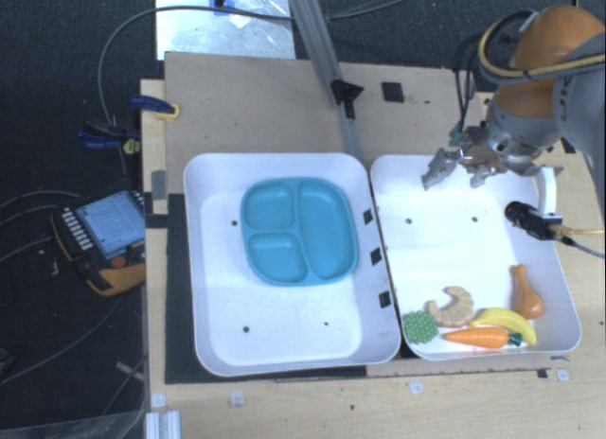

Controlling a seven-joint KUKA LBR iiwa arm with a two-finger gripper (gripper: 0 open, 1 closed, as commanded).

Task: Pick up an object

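Gripper [459,168]: hovering over the right bin's [445,238] far edge, fingers spread apart, gripping nothing. Objects lying along that bin's near edge, well apart from it: broccoli [420,326], croissant [454,307], carrot [476,337], banana [508,322], drumstick [525,292]. Left bin [218,333]: carrying a blue divided plate [299,230].
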